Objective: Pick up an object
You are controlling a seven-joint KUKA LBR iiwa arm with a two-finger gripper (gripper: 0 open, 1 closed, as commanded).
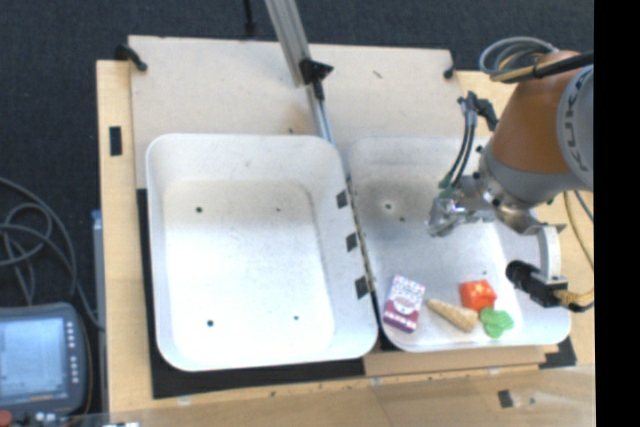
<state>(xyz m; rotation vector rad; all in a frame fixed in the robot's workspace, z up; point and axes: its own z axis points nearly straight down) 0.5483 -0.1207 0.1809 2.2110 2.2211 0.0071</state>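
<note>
a: where's the gripper (447, 215) now?

b: i see it over the right bin (400, 170), above the bare middle of the floor. arm (535, 140) reaches in from the right, orange band above the wrist. i cannot tell from this angle how the gripper stands, it's too small and blurred. nothing visible in it.

a: objects?

b: four, all at the near edge of the right bin. purple-and-white carton (403, 303) at the near left corner, tan cone (454, 315) just beside it to the right, lying on its side. red block (477, 294) beyond the cone, green piece (496, 321) just beside the red one, nearer the rim. all well apart from the gripper.

a: left bin?

b: i see the left bin (250, 245) touching the right bin along the shared edge, both on the desk (200, 85). metal pole (280, 0) slants up from behind the bins.
</note>
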